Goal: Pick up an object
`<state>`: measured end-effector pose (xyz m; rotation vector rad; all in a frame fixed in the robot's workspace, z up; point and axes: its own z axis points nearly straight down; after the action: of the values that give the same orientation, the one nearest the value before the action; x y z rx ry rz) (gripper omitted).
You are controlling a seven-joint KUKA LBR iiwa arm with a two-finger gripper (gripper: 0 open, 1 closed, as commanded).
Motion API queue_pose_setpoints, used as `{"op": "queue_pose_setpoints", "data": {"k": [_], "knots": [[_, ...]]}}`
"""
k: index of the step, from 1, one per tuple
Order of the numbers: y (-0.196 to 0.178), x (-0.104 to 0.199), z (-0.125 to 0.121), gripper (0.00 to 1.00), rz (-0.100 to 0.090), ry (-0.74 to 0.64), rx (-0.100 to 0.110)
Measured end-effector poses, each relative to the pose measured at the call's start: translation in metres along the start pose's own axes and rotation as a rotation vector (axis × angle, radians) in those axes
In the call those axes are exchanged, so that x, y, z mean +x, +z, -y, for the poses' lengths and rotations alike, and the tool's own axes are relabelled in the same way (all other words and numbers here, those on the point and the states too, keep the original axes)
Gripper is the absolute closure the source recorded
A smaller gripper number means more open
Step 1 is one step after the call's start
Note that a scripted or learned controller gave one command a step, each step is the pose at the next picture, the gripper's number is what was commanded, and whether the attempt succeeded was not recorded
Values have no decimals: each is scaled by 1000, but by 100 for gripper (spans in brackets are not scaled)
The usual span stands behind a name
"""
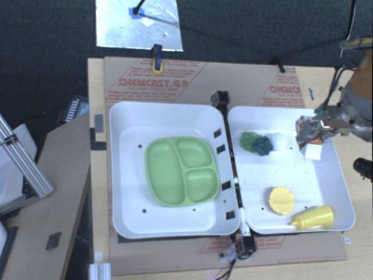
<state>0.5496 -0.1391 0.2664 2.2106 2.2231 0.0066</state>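
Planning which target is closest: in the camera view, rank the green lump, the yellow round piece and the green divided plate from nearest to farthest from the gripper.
1. Green lump, right bin, left of the gripper.
2. Yellow round piece, right bin, toward the front.
3. Green divided plate, left bin.

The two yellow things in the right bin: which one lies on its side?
The yellow bottle at the near edge lies on its side; the round yellow piece lies flat.
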Motion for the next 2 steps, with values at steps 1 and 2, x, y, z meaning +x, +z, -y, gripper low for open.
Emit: {"op": "queue_pose_setpoints", "data": {"k": [1,2], "knots": [[6,63,2,100,-4,-5,6],[25,117,0,100,-4,-5,7]]}}
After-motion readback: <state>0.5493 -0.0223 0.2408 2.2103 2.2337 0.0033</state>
